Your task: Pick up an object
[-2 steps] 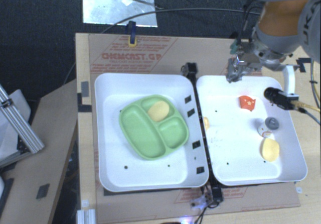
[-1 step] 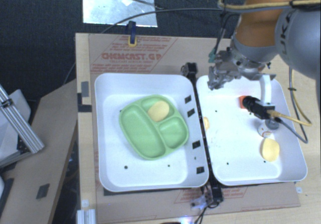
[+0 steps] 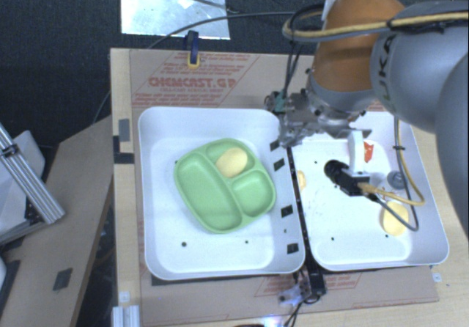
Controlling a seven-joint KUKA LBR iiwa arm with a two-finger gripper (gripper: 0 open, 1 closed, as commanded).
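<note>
- Left bin [image 3: 157,193]: holds a green plate [image 3: 212,197] with three compartments.
- A yellow lump [image 3: 232,162] lies in the plate's upper small compartment.
- Gripper [image 3: 293,127]: low over the near-left corner of the right bin [image 3: 344,237], by the divider; I cannot tell how far open it is or whether it holds anything.
- A yellow bit [image 3: 301,180] lies just below it.
- A yellow piece [image 3: 394,223] lies at the right bin's lower right.
</note>
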